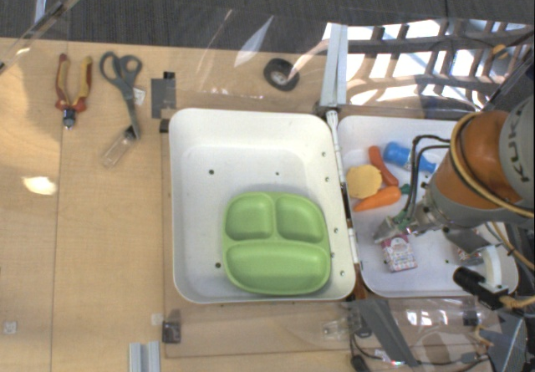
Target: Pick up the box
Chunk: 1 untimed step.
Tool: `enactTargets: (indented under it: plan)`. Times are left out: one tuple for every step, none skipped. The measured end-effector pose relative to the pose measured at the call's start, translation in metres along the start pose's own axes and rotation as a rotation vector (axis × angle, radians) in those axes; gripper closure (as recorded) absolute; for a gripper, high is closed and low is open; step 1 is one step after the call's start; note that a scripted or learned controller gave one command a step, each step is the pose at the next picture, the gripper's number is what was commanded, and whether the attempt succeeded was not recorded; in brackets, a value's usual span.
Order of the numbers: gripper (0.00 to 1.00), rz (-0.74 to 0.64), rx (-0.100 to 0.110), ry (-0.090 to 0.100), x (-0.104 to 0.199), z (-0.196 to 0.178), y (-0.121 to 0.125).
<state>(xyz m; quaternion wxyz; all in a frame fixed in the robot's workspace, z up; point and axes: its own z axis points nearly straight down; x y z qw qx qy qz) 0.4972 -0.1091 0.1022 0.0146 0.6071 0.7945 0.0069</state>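
Box (399, 253) sits low in the right bin (435, 285), a small pale carton with pinkish print, lying flat on the white floor. Gripper (393, 231) is right over its top edge, at twelve o'clock from it; I can't tell from here how the pincer stands or whether it touches the carton. At eleven o'clock from the box I see an orange carrot (378, 199), a yellow lump (364, 180) and a blue piece (398, 154). Over at nine o'clock, the left bin (192, 195) carries a green divided tray (276, 242).
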Motion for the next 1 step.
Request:
enactTargets:
  plan:
    - [1.0,0.066,0.022,0.013,0.0807,-0.1117,0.0172]
